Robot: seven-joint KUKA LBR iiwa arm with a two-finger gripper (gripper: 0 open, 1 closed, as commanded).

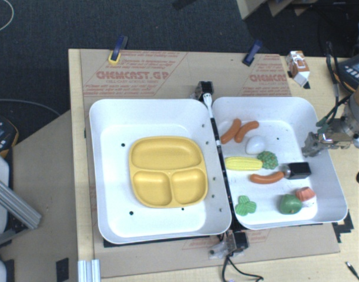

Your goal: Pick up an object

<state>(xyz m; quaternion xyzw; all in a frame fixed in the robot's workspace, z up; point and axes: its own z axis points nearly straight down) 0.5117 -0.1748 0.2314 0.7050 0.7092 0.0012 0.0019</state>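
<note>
The right bin [285, 107] holds several toy foods. Two orange sausages [238, 130] lie at its back, with a white egg-like piece [255, 144] just in front of them. A yellow corn cob [243, 164] lies beside a broccoli floret [267, 159]. Another sausage [266, 178] touches a black block [298, 170]. Near the front are a green leafy piece [245, 205], a green pepper [289, 204] and a small red-and-white piece [306, 195]. My gripper [313, 145] hangs over the bin's right rim, above and right of the black block, with nothing seen in it.
The left bin [108, 157] carries a yellow divided plate [167, 171]. Clamps sit on the board's back edge [116, 50] and between the bins [205, 89]. A small box [298, 67] lies beyond the right bin. Cables hang at the right edge.
</note>
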